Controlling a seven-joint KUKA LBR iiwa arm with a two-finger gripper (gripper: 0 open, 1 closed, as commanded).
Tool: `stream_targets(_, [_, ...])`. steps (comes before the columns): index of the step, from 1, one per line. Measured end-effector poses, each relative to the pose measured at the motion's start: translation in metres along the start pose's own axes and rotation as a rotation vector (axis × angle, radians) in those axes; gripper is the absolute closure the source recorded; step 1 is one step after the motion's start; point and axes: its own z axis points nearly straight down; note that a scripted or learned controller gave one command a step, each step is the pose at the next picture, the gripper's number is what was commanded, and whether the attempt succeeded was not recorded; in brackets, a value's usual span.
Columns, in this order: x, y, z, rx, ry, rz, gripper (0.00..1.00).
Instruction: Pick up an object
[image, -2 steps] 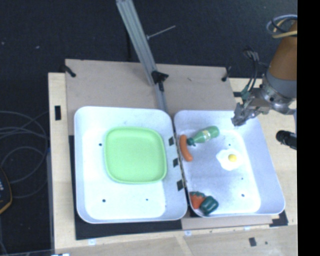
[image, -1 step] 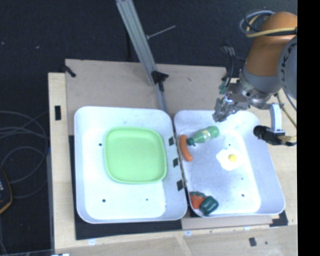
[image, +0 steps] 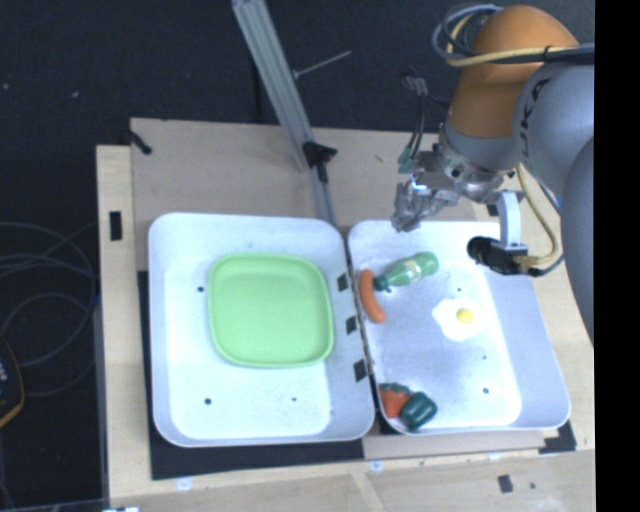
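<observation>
The jaws (image: 408, 216) hang over the right bin's (image: 520, 330) far rim, near the bottle (image: 408, 270), probably lining up a pick. I cannot tell whether they grasp anything.

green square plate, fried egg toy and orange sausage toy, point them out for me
green square plate (image: 270, 308), camera view, centre of its face
fried egg toy (image: 464, 317), camera view, on the yolk
orange sausage toy (image: 371, 297), camera view, mid-length
</observation>
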Motion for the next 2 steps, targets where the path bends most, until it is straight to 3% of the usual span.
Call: stream_targets(2, [0.114,0.014,0.009,0.000,0.000,0.000,1.00])
